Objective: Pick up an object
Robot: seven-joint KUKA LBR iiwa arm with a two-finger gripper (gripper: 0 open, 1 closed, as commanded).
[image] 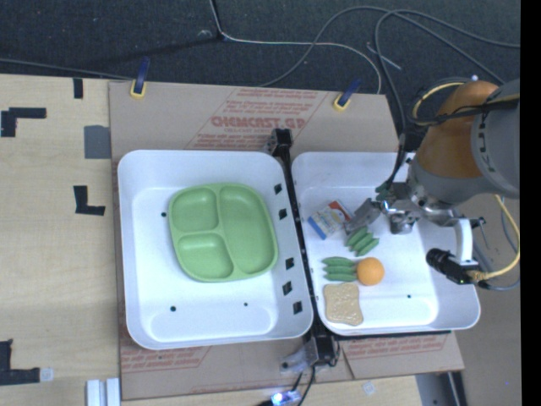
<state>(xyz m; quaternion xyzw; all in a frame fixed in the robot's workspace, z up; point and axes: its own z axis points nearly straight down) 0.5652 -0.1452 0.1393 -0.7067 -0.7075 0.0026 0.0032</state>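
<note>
The right bin (423,311) holds a small blue, white and red packet (328,219), two green pea pods (363,243) (339,268), an orange ball (369,271) and a slice of toast (342,303). My gripper (368,216) hangs low over this bin, between the packet and the upper pea pod. Its dark fingers (363,216) point toward the left. The arm's grey and orange wrist (452,155) reaches in from the right.
The left bin (144,311) holds a green divided plate (223,231). A black divider (292,227) runs between the bins. Cables (355,24) trail over the dark surface behind the bench.
</note>
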